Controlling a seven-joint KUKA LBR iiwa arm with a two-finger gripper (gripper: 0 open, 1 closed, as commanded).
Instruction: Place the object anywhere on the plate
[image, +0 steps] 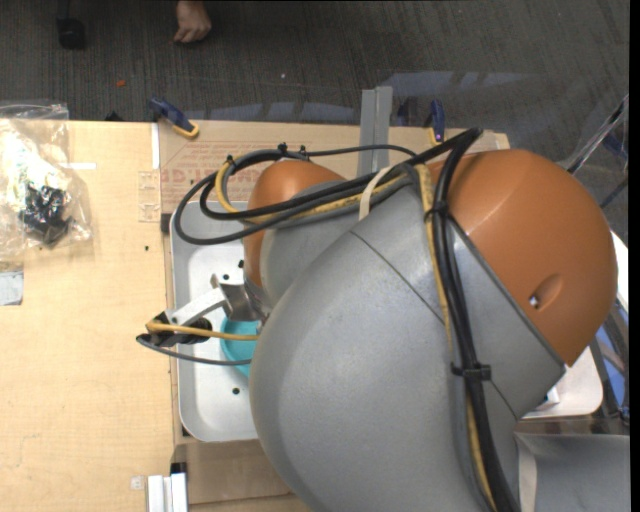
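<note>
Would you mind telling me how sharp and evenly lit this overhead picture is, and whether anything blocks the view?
In the camera view the light is soft and even, with no harsh glare; the arm, close to the lens, looms large and hides most of the white bin; a sliver of teal plate peeks out; the wooden bench looks fairly sharp.

Arm (400, 340) reaching in from the right, bulky grey links and orange joint caps looming over the white bin (200, 400). Wrist down over the bin's left half, metal end piece (235, 295) just above the bin floor. Black and yellow cables looping round the arm, past the bin's left rim.
</note>
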